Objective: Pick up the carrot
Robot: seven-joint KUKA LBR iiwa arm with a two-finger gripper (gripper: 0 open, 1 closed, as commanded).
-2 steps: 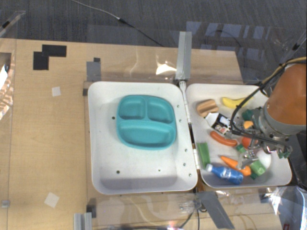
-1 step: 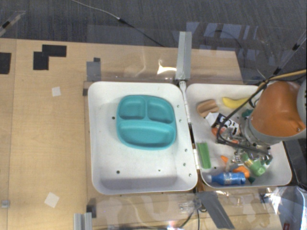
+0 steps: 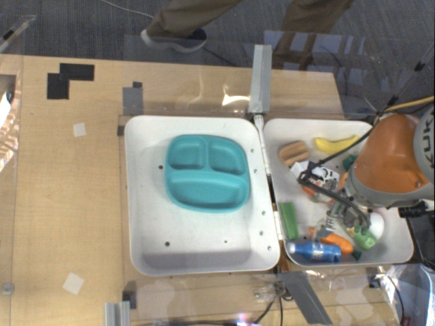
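The carrot lies near the front of the right bin. Its orange body sits just behind a blue bottle, and a green leafy end points right. My gripper hangs low over the middle of this bin, directly above and slightly behind the carrot, under the arm's orange band. The gripper's dark metal parts and cables hide what lies beneath them. Nothing is visibly held.
The right bin also holds a yellow banana, a tan bread roll, a green block, an orange piece and a white item. A teal divided plate lies in the left bin.
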